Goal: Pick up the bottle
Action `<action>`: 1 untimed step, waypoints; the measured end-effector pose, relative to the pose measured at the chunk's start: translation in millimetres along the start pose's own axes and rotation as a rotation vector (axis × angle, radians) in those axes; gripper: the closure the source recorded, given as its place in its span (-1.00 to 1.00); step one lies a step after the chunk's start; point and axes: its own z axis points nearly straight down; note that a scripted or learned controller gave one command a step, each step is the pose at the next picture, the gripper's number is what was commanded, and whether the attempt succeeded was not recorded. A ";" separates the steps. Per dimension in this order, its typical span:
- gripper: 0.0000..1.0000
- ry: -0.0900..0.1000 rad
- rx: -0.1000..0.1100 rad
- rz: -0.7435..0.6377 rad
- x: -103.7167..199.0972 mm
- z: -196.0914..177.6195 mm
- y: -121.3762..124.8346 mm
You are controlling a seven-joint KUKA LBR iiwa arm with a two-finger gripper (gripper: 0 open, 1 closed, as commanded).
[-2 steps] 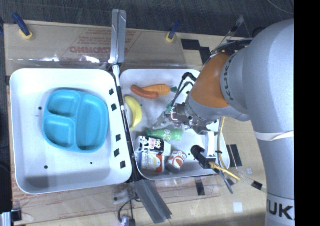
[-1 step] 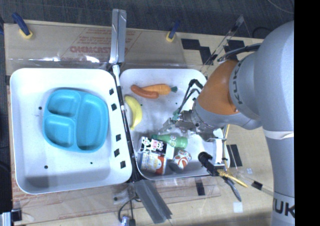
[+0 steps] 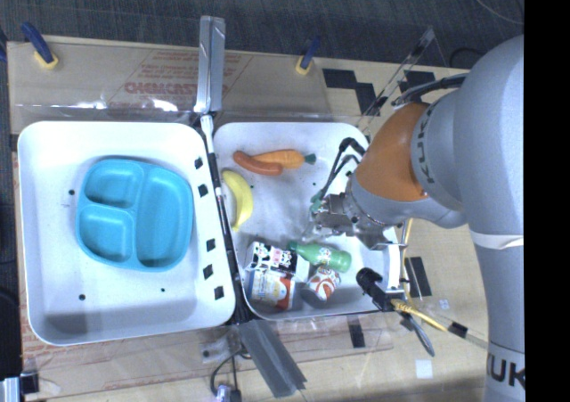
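Observation:
A green bottle (image 3: 324, 256) lies on its side near the front of the right bin (image 3: 289, 137), its neck pointing left. My gripper (image 3: 322, 216) hangs just behind and above the bottle, at the end of the grey arm with the orange band (image 3: 396, 159). Nothing shows as held in it. The arm covers the bin's right side.
In the right bin lie a carrot (image 3: 269, 160), a banana (image 3: 238, 197), a black-and-white carton (image 3: 271, 258), a can (image 3: 271, 289) and a small red-and-white can (image 3: 322, 284) crowded against the bottle. The left bin (image 3: 44, 302) holds a blue divided plate (image 3: 135, 212).

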 end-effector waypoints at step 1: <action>-1.00 0.000 -0.001 0.000 0.0 -0.1 0.1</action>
